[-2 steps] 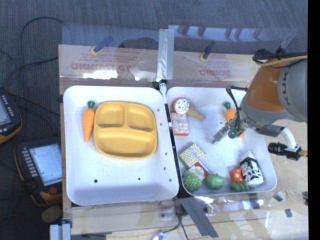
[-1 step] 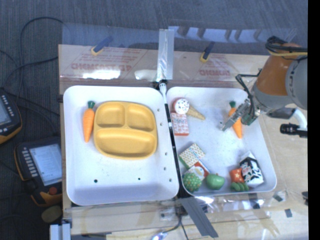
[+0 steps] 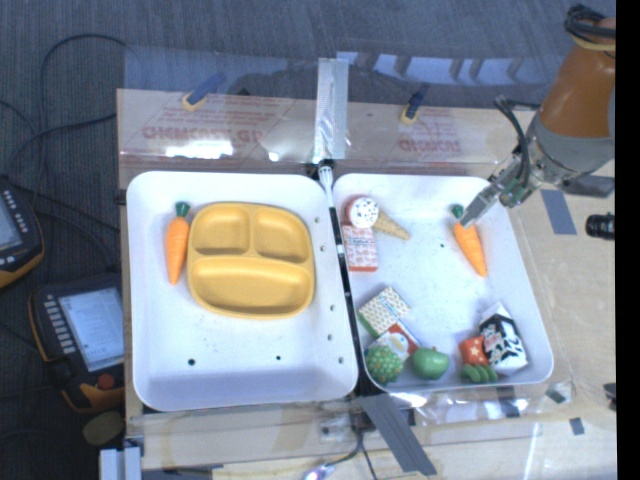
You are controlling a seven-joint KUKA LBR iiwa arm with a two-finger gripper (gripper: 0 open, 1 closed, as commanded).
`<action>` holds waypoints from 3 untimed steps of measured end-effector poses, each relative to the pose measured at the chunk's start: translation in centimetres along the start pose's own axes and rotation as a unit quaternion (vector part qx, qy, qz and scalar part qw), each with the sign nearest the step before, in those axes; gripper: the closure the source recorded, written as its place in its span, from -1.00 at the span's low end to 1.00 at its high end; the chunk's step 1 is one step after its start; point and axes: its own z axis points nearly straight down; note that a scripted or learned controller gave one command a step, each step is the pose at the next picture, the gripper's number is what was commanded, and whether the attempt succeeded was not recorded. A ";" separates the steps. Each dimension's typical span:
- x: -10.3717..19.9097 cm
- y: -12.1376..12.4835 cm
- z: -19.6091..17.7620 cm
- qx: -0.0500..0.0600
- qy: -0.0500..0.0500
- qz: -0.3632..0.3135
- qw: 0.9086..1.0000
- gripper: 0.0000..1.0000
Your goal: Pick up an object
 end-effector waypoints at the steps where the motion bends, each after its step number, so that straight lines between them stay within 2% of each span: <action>1: 4.1 3.4 -3.9 0.000 0.001 0.084 0.996 1.00; 2: 4.7 9.1 -4.4 0.001 0.001 0.132 0.991 1.00; 3: 7.8 12.1 -4.1 0.001 0.001 0.176 0.984 1.00</action>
